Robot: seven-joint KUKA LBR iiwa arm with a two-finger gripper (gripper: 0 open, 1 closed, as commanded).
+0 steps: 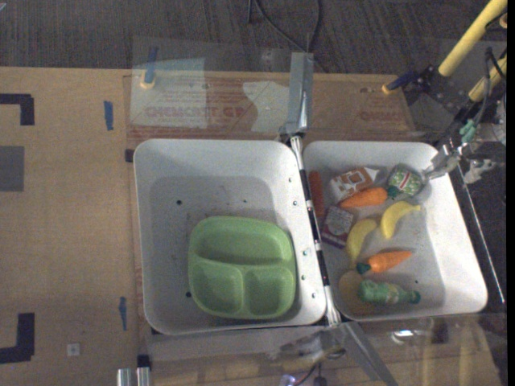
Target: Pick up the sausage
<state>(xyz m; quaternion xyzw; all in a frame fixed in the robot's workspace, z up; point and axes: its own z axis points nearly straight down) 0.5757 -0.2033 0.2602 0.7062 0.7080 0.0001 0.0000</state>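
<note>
Sausage (316, 193) lies in the right bin (471, 264), lengthwise along its left wall, reddish-brown, near the upper left corner, just beside a small dark packet (337, 225). Next to it: a white and orange carton (354, 180), a carrot (367, 198) slanted just under the carton, and a green and white pouch (405, 181) at the upper right. Two bananas sit mid-bin, one (360, 238) left, one (397, 215) right, close together. A second carrot (386, 260) lies below them, and a green bottle-like toy (388, 293) rests near the lower edge, beside a yellowish round piece (348, 286).

Left bin (161, 167) holds a green divided plate (241, 268), three compartments, set toward the lower right of that bin.

Hand (442, 163) sits over the upper right rim of the right bin, close to the pouch, well apart from the sausage. Too small and blurred to read; can't tell whether it is released or clenched. Nothing seen in it.

Bench (64, 240) is tan, with blue tape marks (108, 116) and black corner marks (20, 107) at left. A clear sheet lies behind the bins.
</note>
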